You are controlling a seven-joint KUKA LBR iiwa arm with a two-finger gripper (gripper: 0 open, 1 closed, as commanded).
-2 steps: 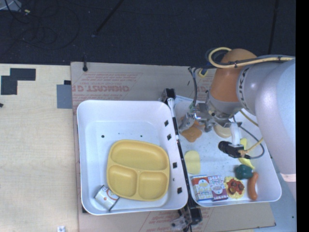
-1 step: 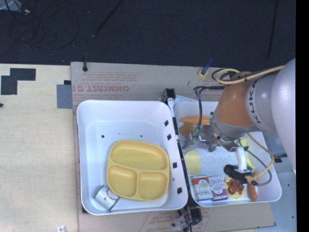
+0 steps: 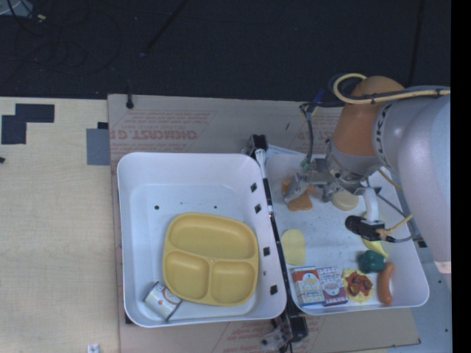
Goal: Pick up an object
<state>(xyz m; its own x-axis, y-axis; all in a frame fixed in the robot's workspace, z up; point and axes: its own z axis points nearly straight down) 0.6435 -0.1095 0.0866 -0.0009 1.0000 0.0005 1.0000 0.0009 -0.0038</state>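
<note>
My gripper (image 3: 301,187) is low in the right bin (image 3: 419,294), near its back left corner. An orange-brown toy piece (image 3: 300,202) lies directly under and against its tip, and I cannot see whether it is gripped. Also in that bin are a pale yellow lump (image 3: 293,245), a small picture box (image 3: 319,285), a red and yellow toy (image 3: 358,284), an orange sausage (image 3: 385,282), a green toy (image 3: 371,261) and a cream disc (image 3: 344,200).
The left bin (image 3: 136,197) holds a yellow compartment tray (image 3: 211,258) and a small tipped carton (image 3: 161,300) at its front left. The bins' shared wall (image 3: 265,212) runs close to the left of the gripper. The arm covers the right bin's back right.
</note>
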